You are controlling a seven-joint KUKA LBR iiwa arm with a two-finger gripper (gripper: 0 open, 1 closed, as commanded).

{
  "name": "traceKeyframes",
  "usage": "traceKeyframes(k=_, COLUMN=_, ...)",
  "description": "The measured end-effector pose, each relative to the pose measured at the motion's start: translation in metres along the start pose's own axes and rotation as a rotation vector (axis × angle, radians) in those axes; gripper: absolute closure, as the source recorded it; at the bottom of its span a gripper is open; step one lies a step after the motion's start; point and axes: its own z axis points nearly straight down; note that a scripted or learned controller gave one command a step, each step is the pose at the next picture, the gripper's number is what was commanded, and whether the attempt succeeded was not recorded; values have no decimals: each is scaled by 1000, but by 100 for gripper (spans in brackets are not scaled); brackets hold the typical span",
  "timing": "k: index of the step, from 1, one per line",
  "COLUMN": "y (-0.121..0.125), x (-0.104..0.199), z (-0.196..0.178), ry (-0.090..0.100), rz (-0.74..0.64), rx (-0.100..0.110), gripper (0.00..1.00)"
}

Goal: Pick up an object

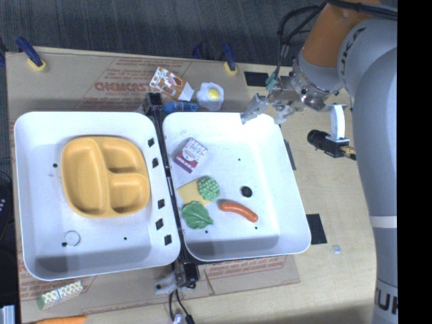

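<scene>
Where the right bin (287, 208) meets its far corner, we log the gripper (264, 106), fingers spread and grasping nothing. Inside that bin we list a small carton (190, 154), green corn piece (208, 188), lettuce leaf (196, 215) and sausage (237, 210). The left bin (34, 201) carries a yellow tray (104, 175).

Grey KUKA arm (378, 181), orange band nr wrist, black cables up top (looped), silver claw (264, 106)

Cardboard-covered surface (121, 73) bearing two white bins side by side: left bin (34, 181), right bin (287, 201). Beyond them a small printed packet (166, 81), blue item (179, 106), yellow-white toy (211, 95). Wrapped item (59, 294) at near-left corner.
</scene>
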Motion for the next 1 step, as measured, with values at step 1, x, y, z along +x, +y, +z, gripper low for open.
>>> traceKeyframes(k=1, y=-61, x=69, z=141, ry=1, rz=-191, rx=0, gripper=0)
